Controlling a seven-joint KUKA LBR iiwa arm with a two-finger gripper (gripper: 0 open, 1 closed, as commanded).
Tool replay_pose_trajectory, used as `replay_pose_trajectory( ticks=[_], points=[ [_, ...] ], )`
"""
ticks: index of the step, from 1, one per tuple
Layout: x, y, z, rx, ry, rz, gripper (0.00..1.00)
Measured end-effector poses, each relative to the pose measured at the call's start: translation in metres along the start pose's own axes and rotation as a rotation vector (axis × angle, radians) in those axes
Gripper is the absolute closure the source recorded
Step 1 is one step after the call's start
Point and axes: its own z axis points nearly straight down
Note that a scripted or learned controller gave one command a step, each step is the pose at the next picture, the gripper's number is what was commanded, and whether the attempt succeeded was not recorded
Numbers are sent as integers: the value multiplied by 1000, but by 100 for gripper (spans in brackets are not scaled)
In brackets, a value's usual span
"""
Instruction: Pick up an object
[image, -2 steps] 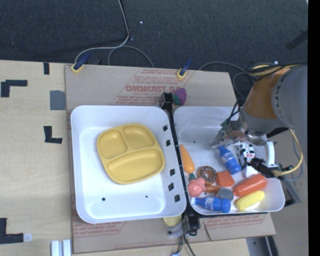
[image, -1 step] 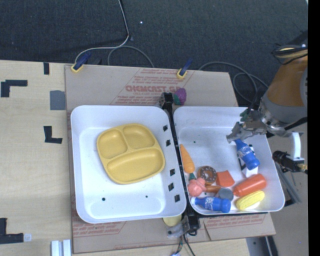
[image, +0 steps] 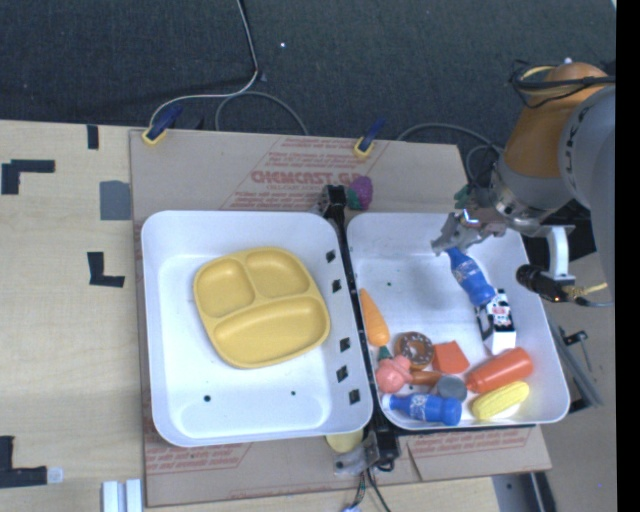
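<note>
Blue bottle (image: 471, 278) lying tilted in the right bin (image: 400, 240), near its far right part, top end pointing up toward the gripper (image: 452, 236). Gripper just above that end, fingers seemingly around the bottle's tip; too small and blurred to tell whether spread or pinching. Just beside the bottle's lower end, a small black-and-white cow figure (image: 497, 320) by the bin's right wall. Below that, a red-orange sausage-shaped toy (image: 497, 369) and a yellow corn cob (image: 499, 401) in the near right corner. Along the near wall, a second blue bottle (image: 427, 407) lying flat, with a grey piece (image: 451, 386), an orange block (image: 450, 356), a doughnut (image: 413, 349) and a pink toy (image: 392, 375) crowded together above it. Orange carrot (image: 374, 318) lying close to the divider between the bins. In the left bin (image: 165, 300), a yellow divided plate (image: 262, 306), set slightly askew, three compartments facing up. Purple object (image: 360, 190) on the cardboard just beyond the bins' far edge. Grey arm with orange band (image: 545, 125) reaching in from the right.
</note>
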Motion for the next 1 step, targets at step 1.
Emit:
replay_pose_trajectory(
  ticks=[1],
  points=[
    [-4,-28,44,9,0,5,100]
  ],
)
